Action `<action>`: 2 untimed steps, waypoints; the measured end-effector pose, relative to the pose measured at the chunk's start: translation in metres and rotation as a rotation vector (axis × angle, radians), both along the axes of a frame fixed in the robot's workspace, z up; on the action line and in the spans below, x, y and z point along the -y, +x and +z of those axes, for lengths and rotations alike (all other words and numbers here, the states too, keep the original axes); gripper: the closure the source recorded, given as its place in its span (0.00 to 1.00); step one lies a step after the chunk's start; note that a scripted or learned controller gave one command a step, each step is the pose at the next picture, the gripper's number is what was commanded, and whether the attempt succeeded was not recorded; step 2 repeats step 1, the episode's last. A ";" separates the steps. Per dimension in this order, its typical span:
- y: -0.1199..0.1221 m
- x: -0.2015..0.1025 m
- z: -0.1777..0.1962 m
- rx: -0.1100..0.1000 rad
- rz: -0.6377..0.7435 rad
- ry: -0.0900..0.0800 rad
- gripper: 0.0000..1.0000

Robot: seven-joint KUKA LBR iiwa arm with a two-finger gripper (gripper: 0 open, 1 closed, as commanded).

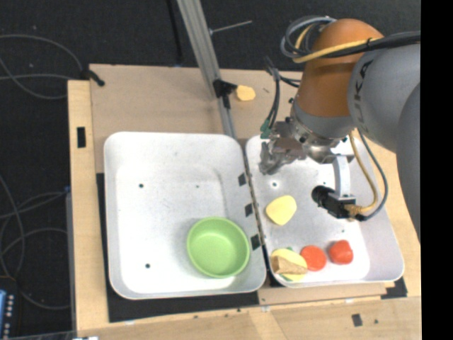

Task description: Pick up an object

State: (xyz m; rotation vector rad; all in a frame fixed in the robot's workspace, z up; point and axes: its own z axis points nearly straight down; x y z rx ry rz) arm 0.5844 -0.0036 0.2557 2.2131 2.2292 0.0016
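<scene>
**Mara:** Where the arm (368,69) comes down from the right, the gripper (272,160) sits over the upper left corner of the right bin (379,250), close to the divide between the two bins. I cannot tell how its jaws stand; the wrist hides most of them, and nothing shows between them.

**Theo:** So what lies nearest to it?

**Mara:** A pale yellow piece (281,210), rounded and a bit lopsided, lying below the gripper on the bin floor and apart from it. Further toward the near rim there is a cluster: a yellow and tan object (289,264) in the near left corner, an orange-red round object (313,257) just beside it, and a red object (341,252) next along, near but slightly separate.

**Theo:** And that dark thing on the right?

**Mara:** A black fitting (333,201) with cable attached, hanging from the arm over the middle of the right bin. Above it is the orange band (333,69), with grey and yellow cables looped around it.

**Theo:** The other bin?

**Mara:** The left bin (141,190) holds a green bowl (218,246), upright, at its near right corner. Beyond the bins, a small yellow object (245,93) lies on the bench (141,98), beside a slanted metal pole (202,41).
</scene>
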 end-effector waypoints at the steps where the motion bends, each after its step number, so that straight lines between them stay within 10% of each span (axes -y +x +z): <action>1: 0.000 -0.046 0.002 0.000 -0.001 0.000 1.00; 2: 0.000 -0.046 0.002 0.000 -0.001 0.000 1.00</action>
